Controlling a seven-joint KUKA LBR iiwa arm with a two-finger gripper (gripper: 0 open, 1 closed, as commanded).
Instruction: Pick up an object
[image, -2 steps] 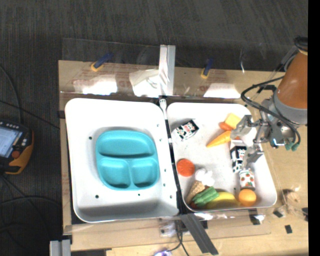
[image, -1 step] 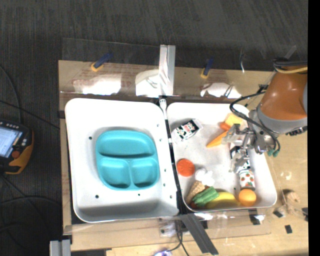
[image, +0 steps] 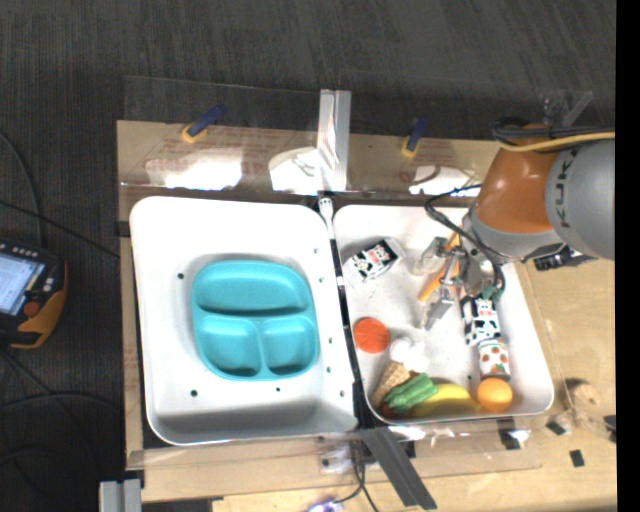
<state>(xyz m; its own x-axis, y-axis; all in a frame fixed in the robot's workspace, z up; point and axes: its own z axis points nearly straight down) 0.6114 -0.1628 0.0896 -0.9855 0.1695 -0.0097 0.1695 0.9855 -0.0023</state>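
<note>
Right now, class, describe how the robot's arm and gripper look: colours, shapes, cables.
The arm is rounded grey metal with a broad orange band above the wrist. Black cables loop around the wrist. The gripper is small, metallic grey with orange accents.

Across the shared rim from the hand (image: 441, 290), toward the view's left, the left bin (image: 160, 300) holds a teal tray (image: 255, 318) with three compartments, lying flat. Beyond the hand, at the far edge of the bench (image: 575, 330), one blue-and-yellow clamp (image: 414, 138) sits near and another (image: 203, 122) well apart. Far off, a handheld pendant (image: 25, 290) lies on dark carpet (image: 60, 80).
</note>
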